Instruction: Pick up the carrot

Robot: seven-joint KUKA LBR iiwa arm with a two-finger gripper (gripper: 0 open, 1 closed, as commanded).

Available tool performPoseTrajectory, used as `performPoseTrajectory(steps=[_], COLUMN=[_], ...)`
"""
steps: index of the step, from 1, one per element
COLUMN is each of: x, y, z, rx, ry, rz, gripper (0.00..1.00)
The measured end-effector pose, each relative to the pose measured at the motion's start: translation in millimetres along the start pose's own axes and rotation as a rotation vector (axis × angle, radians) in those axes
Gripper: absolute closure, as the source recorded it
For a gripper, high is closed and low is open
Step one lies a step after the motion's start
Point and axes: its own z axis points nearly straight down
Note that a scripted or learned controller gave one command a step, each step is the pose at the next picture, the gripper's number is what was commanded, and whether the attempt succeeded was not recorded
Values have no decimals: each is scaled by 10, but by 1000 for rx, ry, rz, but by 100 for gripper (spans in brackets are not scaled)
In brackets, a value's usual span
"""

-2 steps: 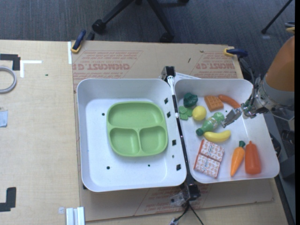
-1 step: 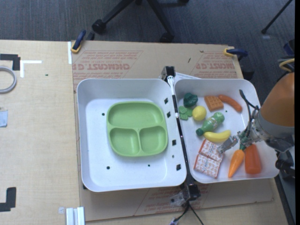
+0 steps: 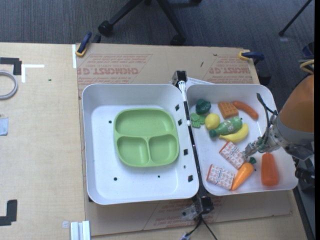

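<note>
The carrot (image 3: 242, 175) is orange with a small green top. It lies slanted near the front edge of the right bin (image 3: 280, 186), tip toward the front left. My gripper (image 3: 258, 145) reaches in from the right and hovers just above and behind the carrot's green top, beside a red-and-white packet (image 3: 231, 154). I see nothing held in it.
An orange-red sausage-shaped toy (image 3: 269, 169) lies right of the carrot and a second packet (image 3: 220, 175) on its left. Farther back are a banana (image 3: 240, 134), lemon (image 3: 212, 121), green vegetable (image 3: 202, 106), waffle (image 3: 228, 109) and another sausage (image 3: 246, 110). The left bin (image 3: 95, 149) holds a green divided plate (image 3: 146, 136).
</note>
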Motion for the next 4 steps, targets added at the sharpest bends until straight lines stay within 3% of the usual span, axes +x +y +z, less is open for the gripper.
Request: performPoseTrajectory(steps=[1, 2, 3, 4], x=[1, 307, 649, 480], y=[0, -131, -16, -66], z=[0, 124, 126, -346], rx=[0, 5, 5, 4], ry=[0, 1, 1, -1], rz=[-1, -223, -310, -209], gripper=[0, 0, 0, 0])
